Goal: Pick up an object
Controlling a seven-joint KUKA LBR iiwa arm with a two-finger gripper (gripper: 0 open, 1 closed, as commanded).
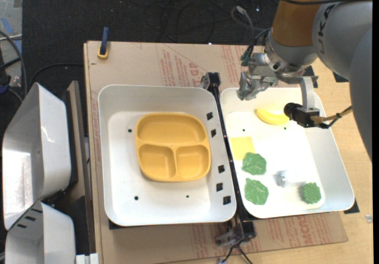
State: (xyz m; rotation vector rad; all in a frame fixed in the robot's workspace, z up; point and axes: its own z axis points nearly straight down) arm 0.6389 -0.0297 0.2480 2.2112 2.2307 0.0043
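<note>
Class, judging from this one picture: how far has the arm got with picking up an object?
Done: the gripper has reached the far edge of the right bin. In hand: nothing visible between its fingers. Left: the whole pick. The yellow piece, yellow square, green pieces and small grey object all lie in the bin.

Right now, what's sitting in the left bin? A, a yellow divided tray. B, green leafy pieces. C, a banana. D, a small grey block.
A: the yellow divided tray lies alone in the left bin, while the banana, green leafy pieces and small grey block lie in the right bin.
</note>
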